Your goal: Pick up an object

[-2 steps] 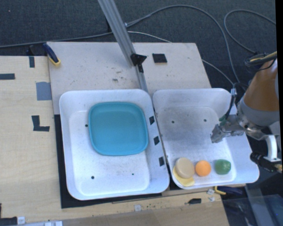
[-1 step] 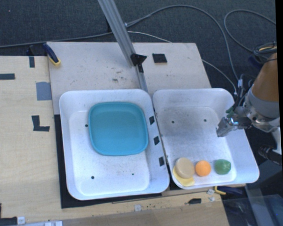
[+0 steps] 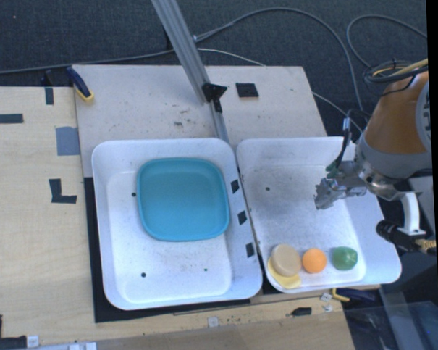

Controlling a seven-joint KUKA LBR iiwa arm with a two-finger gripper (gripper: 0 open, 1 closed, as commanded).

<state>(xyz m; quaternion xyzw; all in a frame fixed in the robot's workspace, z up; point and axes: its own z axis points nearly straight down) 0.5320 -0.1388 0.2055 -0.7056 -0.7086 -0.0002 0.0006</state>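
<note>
The gripper is hanging over bare floor in the right bin, carrying nothing that can be seen, while the green ball, orange ball and tan disc are lying along its near wall, probably awaiting a descent.

The scene is seen from a single camera fixed above the bench, looking down at a slant. Both white bins are taken in whole: the left bin sits near the middle of the frame and the right bin is set toward the right side. The bench's far edge and a strip of dark floor with cables are shown along the top. The arm is seen entering from the right. The view is held at a moderate distance.
</note>
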